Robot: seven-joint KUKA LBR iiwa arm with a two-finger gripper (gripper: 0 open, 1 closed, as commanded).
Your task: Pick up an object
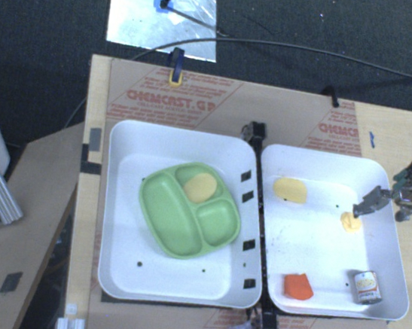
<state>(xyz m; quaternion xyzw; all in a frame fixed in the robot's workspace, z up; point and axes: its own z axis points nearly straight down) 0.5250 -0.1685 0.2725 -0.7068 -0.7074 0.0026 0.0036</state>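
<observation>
The right bin (pixel 342 171) holds a pale yellow oval piece (pixel 291 189) near its back left. It also holds a small yellow chunk (pixel 351 221), an orange block (pixel 298 286) and a small metal can (pixel 365 286). My gripper (pixel 387 207) hangs over the bin's right rim, just right of and above the small yellow chunk. Its fingers are open with nothing between them. The left finger (pixel 372 200) points down towards the chunk without touching it.
The left bin (pixel 127 187) carries a green divided plate (pixel 175 224) with a yellowish round item (pixel 200 187) in its back compartment. Black clips line the seam between the bins (pixel 254 227). Cables cross the bench at the back.
</observation>
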